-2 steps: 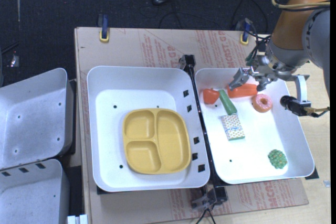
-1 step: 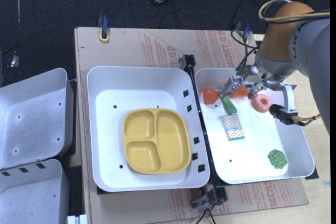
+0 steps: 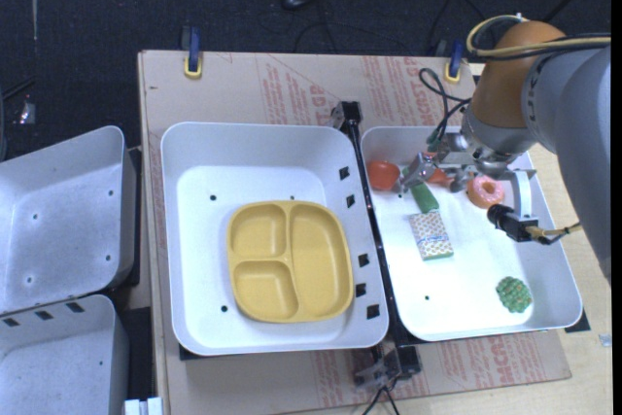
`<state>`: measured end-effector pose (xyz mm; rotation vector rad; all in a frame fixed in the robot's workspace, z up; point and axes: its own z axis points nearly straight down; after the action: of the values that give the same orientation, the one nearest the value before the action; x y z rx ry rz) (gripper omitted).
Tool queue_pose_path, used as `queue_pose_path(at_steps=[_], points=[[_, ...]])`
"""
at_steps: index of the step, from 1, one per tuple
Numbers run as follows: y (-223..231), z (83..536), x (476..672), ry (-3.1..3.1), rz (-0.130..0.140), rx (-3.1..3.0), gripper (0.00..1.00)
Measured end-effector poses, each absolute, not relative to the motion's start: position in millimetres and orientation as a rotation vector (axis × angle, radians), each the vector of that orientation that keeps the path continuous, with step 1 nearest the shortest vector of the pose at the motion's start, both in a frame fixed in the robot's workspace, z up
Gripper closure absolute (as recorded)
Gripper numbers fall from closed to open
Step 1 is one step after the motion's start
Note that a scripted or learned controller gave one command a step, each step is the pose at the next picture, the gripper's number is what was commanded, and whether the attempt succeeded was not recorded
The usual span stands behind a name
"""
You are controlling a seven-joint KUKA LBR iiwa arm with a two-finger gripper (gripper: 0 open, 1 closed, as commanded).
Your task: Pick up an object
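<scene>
Fingers (image 3: 425, 172) down in the far part of the right bin (image 3: 554, 292), reaching in from the right under the grey arm (image 3: 569, 102) with its orange band (image 3: 510, 73). Whether spread or clenched: cannot tell, since the metal parts blur together there. Nothing clearly seen between them.

Just left of the fingers, a red round thing (image 3: 383, 175), lying against the bin's far-left corner. Just below, on the near side, a green stick (image 3: 424, 198), tilted, its upper end close to or touching the fingertips; contact not certain. Nearer still, a patterned sponge (image 3: 431, 235) with a green edge, flat on the bin floor, close beside the stick's lower end. Right of the fingers, a pink ring (image 3: 486, 191), partly hidden by the wrist. A black cable (image 3: 515, 226) trailing off the wrist across the bin's right side. Well apart, in the near-right corner, a green knobbly ball (image 3: 513, 293).

In the left bin (image 3: 185, 238), a yellow plate (image 3: 290, 259) with three compartments, flat and centred. Both bins on the cardboard-covered surface (image 3: 253, 83), clamped at the far edge by clips (image 3: 193, 63).
</scene>
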<state>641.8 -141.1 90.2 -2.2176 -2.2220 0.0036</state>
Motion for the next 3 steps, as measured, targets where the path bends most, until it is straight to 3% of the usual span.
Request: queue_pose_path(at_steps=[1,3], points=[[-141.3,103.0,643.3,-2.226,0.000,-2.220,1.00],[-138.3,191.9,638.2,-2.229,-0.005,-2.222,1.00]])
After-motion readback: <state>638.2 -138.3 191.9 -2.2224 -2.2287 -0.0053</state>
